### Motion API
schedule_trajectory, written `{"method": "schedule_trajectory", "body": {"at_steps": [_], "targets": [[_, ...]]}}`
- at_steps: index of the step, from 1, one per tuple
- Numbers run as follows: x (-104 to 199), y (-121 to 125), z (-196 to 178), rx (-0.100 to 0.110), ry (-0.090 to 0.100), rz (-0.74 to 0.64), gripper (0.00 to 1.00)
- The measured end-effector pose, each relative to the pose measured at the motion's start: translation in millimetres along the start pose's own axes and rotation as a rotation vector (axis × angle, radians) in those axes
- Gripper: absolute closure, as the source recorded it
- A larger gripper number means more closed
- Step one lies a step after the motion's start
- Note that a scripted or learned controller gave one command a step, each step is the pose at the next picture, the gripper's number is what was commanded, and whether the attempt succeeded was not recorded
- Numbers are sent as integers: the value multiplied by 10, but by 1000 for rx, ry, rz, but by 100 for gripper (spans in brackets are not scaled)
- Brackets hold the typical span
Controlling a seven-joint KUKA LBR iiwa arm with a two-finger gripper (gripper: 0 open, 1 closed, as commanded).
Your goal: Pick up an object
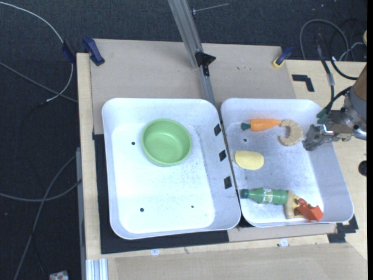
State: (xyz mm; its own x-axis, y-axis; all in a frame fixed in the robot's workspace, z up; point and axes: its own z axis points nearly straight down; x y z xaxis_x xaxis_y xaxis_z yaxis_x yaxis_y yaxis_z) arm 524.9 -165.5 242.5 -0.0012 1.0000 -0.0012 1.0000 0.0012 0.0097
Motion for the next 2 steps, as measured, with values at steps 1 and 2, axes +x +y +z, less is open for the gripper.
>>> {"method": "schedule_trajectory", "body": {"at_steps": [1,2], "targets": [[2,16,-182,3,0,-1,100],[436,315,-108,4,1,-5,100]]}}
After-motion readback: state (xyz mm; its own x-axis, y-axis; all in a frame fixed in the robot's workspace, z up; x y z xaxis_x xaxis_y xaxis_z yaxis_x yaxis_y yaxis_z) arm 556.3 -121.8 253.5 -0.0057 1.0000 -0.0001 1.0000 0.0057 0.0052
